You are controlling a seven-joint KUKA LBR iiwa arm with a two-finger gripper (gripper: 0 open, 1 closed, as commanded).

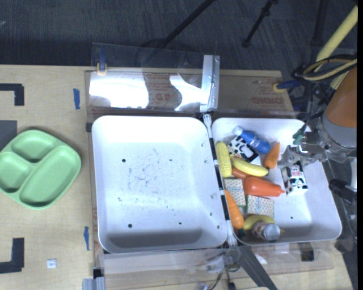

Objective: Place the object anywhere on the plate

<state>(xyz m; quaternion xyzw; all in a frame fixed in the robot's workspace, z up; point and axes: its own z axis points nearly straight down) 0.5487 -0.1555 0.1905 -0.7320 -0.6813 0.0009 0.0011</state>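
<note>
Cow-print carton (295,180) between the gripper (294,165) fingers, over the right bin (323,224).
The boxy black-and-white carton is pinched above smooth plastic toy food; the glossy green three-compartment plate (38,169) lies far left.

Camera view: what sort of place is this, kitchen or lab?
Most likely a robot lab bench, not a kitchen: two white bins on a taped wooden benchtop, toy food piled in the right one, and a tripod's legs on carpet behind.
</note>
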